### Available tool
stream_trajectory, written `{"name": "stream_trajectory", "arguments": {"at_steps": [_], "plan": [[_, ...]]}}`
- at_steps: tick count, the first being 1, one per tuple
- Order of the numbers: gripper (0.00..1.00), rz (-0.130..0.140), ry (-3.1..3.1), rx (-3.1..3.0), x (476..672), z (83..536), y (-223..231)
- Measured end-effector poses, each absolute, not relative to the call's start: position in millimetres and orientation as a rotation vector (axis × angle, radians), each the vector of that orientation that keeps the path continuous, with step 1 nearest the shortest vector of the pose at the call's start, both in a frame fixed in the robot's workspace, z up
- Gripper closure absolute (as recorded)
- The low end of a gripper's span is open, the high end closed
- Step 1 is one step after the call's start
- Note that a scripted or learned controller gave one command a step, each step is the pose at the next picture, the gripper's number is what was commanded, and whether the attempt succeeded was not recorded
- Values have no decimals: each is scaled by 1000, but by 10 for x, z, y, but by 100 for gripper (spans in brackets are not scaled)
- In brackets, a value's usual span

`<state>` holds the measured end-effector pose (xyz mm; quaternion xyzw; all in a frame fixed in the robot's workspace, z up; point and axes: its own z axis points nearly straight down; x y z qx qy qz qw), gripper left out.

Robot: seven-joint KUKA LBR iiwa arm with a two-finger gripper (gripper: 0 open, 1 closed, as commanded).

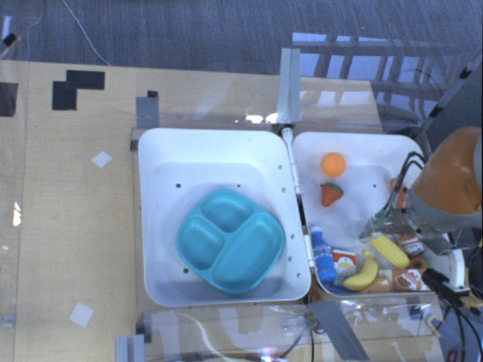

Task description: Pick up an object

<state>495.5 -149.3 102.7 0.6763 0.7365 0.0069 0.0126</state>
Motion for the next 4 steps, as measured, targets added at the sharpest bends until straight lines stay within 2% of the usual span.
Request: {"name": "stream_trajectory", "arguments": {"at_steps": [1,2,3,4], "plan": [[100,7,2333,2096,4887,2156,-882],[0,6,2333,2097,4886,2155,-883],[0,2,2428,1988,5082,1812,-1586],[0,3,2493,1905,5205,1402,-1725]]}}
